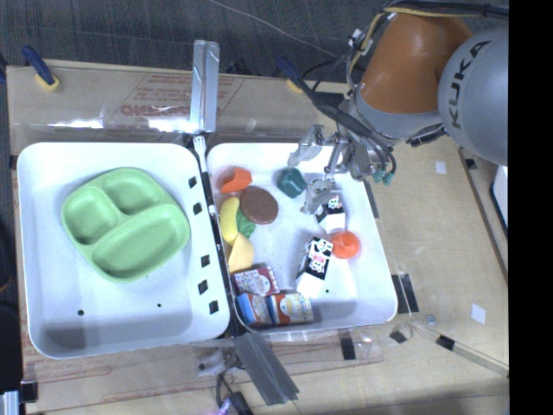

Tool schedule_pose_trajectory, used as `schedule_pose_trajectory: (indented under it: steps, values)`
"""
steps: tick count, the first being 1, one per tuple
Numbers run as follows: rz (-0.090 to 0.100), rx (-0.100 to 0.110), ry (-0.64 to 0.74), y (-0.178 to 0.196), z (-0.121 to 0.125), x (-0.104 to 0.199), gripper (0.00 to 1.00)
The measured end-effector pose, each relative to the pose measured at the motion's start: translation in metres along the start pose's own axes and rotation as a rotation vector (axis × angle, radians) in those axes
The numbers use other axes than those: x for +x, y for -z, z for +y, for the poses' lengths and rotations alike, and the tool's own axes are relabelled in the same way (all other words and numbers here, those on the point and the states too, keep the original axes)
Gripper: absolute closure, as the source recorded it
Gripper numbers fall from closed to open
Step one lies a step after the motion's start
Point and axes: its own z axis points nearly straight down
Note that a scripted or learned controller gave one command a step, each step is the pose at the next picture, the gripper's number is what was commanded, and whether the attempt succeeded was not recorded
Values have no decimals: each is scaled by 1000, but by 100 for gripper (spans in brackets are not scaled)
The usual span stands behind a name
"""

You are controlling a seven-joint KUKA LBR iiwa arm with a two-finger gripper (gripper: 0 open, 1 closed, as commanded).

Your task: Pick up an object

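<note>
Camera view: milk carton [316, 266] lies tilted, top toward the pincer [316, 173].

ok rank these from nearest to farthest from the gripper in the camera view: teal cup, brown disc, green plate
Measured from the gripper:
1. Teal cup, just to its left in the right bin.
2. Brown disc, further left and lower, same bin.
3. Green plate, far left, in the left bin.
</note>
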Motion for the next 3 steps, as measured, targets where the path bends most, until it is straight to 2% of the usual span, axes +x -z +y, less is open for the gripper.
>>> schedule_pose_trajectory:
  steps: [1, 2, 3]
  values:
    - [-12, 0, 10, -144, 2, 17, 0]
    - [-7, -1, -150, -141, 33, 13, 0]
    - [-14, 0, -142, -128, 34, 11, 100]
